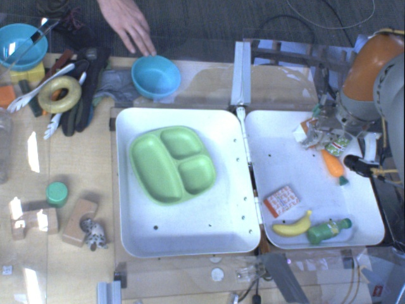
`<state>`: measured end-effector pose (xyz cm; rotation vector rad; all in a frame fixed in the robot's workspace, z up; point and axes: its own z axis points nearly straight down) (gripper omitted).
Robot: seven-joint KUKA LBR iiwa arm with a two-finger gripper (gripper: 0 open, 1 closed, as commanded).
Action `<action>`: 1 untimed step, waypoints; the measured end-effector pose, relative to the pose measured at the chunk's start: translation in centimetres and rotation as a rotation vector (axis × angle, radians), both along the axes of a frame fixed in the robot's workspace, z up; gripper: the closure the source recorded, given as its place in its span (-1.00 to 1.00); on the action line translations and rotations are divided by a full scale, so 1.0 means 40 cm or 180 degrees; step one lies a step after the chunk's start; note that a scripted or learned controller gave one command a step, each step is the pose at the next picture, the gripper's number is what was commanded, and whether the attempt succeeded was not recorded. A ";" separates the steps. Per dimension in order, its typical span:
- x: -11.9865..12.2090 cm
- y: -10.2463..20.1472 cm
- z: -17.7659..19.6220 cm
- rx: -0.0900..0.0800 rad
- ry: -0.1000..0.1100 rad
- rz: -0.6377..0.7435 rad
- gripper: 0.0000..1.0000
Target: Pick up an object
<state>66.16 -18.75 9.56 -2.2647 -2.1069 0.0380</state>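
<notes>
My gripper hangs over the upper right part of the right bin, below the grey arm with its orange band. A small printed packet lies right beside it, partly hidden by the gripper. An orange carrot lies just below the gripper, tilted. Toward the bin's front lie a red-and-white checked box, a yellow banana and a green bottle on its side. In the left bin sits a green divided plate.
A person's hand reaches toward a blue bowl behind the left bin. On the bench at left are a second blue bowl, a yellow ring, utensils, a green cap and wooden blocks.
</notes>
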 end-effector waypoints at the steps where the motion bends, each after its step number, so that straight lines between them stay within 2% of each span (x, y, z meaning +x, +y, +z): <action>1: 0.005 0.085 0.202 -0.0061 -0.0198 0.0129 1.00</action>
